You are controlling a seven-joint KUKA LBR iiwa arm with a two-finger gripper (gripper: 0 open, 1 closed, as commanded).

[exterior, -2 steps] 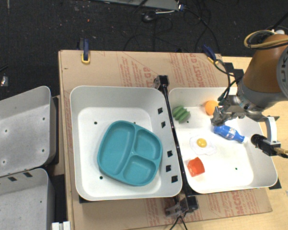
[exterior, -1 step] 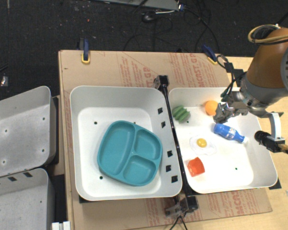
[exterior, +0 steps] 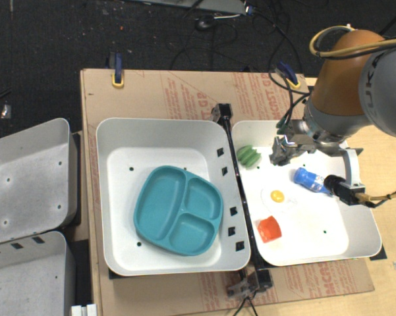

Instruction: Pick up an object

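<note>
Clutter in the right bin (exterior: pixel 359 239) is sparse: a ribbed green piece (exterior: pixel 248 156) near the upper left corner, a small yellow object (exterior: pixel 277 195) on the floor near the middle, an orange-red block (exterior: pixel 269 229) below it, and a blue cylinder (exterior: pixel 308 180) to the right of the yellow one. The left bin (exterior: pixel 112 176) carries a teal divided plate (exterior: pixel 178 209) lying flat, and a black divider (exterior: pixel 234 176) runs between the two bins. A black cable fitting (exterior: pixel 344 191) on the arm lies just beside the blue cylinder's right end, crowding it from that side. The blue cylinder is short and rounded, lying on its side at a slant, with a pale patch on its surface. The gripper (exterior: pixel 283 151) hangs over the upper part of the right bin, up and to the left of the cylinder and near it, with the green piece off to its other side. Nothing can be seen between its fingers, and from here I cannot tell whether they stand wide or closed.
</note>
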